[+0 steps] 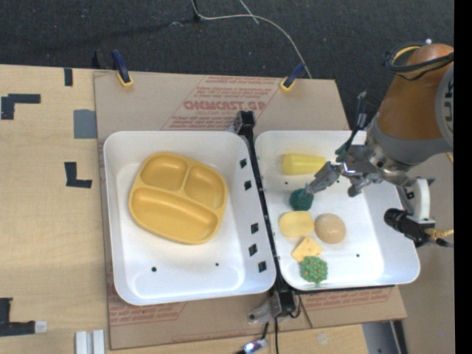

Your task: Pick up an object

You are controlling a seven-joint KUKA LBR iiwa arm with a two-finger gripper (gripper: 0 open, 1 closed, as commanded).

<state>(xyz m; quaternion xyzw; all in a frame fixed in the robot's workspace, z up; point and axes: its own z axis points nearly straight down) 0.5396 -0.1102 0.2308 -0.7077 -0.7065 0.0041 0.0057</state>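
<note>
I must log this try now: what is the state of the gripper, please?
Gripper: low in the right bin, at the dark green object; open or closed, holding or not, cannot be told.

Grey arm (413, 135) with broad orange band, black cables looped above, slim metallic hand (322, 181).

Two smooth white plastic bins (118, 220) sit on a matt brown cardboard sheet (221, 105) over a pale wood-grain tabletop (44, 220). The yellow divided plate (178, 196) looks like glossy plastic. Dark rough carpet (88, 13) lies beyond.
</note>
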